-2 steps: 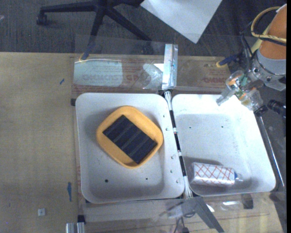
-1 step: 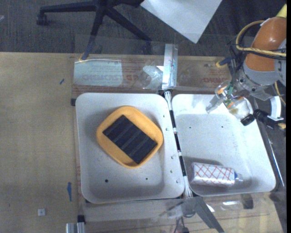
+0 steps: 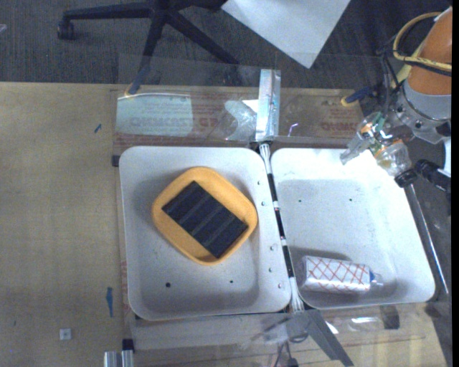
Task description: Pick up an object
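Observation:
A yellow rounded block with a dark ribbed panel on top (image 3: 204,215) lies tilted in the middle of the left bin (image 3: 140,287). A white tube with a red crosshatch print (image 3: 337,274) lies flat near the front edge of the right bin (image 3: 344,208). My gripper (image 3: 374,147) hangs over the far right corner of the right bin, well apart from both objects, with nothing visibly in it. The arm's orange band (image 3: 434,54) sits above it at the upper right.
A clear plastic panel with a metal bracket (image 3: 267,104) stands behind the bins. Cables (image 3: 391,68) loop by the wrist. A chair base (image 3: 165,21) and a white sheet (image 3: 287,25) are on the floor beyond the bench.

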Tool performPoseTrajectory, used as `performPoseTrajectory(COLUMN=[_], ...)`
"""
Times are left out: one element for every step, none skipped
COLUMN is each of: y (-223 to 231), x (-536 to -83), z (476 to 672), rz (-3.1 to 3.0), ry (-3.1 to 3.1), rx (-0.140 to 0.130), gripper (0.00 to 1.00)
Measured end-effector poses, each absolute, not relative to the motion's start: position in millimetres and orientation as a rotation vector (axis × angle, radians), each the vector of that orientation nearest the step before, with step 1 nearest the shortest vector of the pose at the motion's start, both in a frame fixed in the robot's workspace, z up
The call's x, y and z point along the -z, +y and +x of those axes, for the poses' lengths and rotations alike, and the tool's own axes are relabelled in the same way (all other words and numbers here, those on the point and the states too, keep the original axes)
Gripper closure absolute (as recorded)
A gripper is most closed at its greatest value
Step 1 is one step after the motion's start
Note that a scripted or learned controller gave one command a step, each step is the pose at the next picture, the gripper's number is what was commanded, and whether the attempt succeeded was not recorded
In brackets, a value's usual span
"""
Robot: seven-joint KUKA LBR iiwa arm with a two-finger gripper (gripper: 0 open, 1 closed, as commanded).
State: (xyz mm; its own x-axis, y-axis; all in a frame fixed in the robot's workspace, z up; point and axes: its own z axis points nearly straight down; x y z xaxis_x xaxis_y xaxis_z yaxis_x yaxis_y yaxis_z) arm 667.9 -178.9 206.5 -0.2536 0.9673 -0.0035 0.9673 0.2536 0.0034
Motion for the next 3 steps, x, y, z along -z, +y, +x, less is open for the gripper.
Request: performPoseTrajectory(y=[-126,-126,-78], x=[-90,-100,-185], z=[661.1,661.7,667.8], rz=[1.896,1.895,1.445], ry=[2.500,2.499,2.783], rx=[-0.003,-0.005,-0.003], gripper=[0.00,1.00,1.00])
